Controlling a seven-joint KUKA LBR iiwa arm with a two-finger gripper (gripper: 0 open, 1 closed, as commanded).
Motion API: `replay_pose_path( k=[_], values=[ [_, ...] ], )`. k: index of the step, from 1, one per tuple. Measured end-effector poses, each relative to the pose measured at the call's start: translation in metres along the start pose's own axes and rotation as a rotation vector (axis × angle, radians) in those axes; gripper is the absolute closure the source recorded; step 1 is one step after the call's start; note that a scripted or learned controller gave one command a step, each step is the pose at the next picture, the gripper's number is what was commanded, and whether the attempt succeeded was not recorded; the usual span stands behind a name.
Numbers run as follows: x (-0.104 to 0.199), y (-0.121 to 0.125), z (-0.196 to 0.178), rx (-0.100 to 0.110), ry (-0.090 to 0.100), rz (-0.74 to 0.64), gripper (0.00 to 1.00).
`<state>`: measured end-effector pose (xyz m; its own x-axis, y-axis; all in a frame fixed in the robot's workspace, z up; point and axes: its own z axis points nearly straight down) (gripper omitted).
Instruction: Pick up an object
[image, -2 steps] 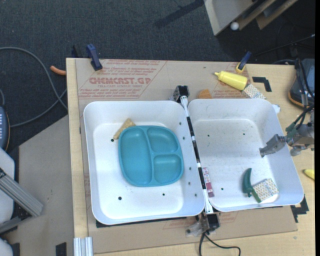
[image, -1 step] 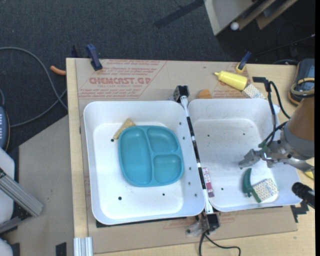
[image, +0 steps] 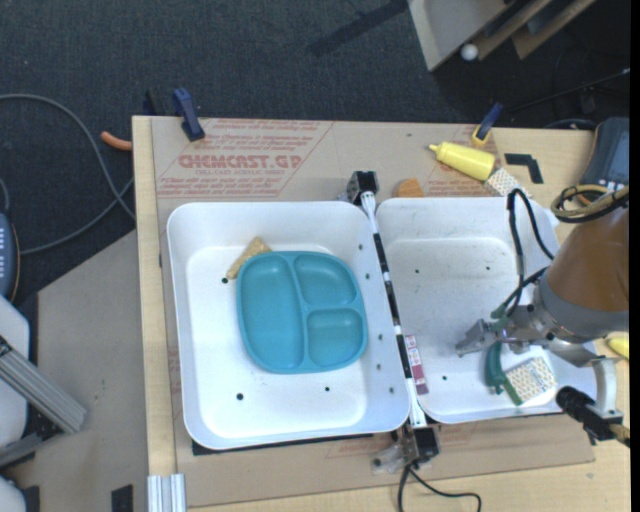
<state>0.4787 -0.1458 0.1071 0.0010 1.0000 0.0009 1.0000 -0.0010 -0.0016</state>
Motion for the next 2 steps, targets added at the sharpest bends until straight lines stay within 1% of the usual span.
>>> replay_pose_path(
  k=[1,2],
  values=[
    [-0.015,0.001,-0.022,-0.004,-0.003,0.0,0.0],
    [0.013,0.0,0.023,0.0,0.0,-0.002,0.0]
  ],
)
